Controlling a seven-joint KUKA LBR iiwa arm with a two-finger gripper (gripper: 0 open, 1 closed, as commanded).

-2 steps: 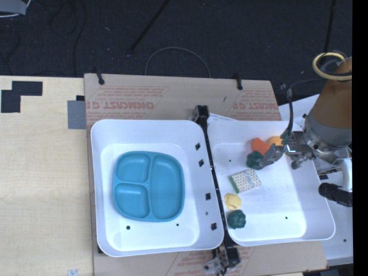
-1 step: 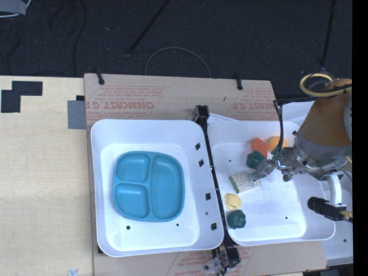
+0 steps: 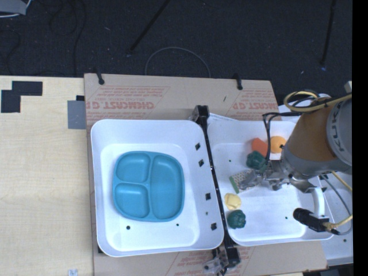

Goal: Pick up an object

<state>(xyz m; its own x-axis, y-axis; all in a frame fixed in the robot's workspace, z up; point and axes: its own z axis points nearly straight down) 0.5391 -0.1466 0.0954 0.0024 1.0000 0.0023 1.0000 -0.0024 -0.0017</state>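
Two white bins [image 3: 146,132] sit side by side. Left of the divider [image 3: 208,171]: one blue sectioned plate [image 3: 149,186]. Right of it: two dark green pieces [image 3: 236,218], one yellow piece [image 3: 232,200], two orange pieces [image 3: 277,144].

Even, fairly bright light from overhead; the white bins [image 3: 146,132] glare slightly and shadows are faint. The dark floor [image 3: 172,27] at the top stays dim. Detail is soft and grainy throughout.

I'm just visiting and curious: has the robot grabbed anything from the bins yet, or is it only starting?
Nothing looks lifted yet. The gripper is low in the right bin, by a small green piece near the divider. The yellow piece and dark green piece lie loose. Gripping and lifting remain.
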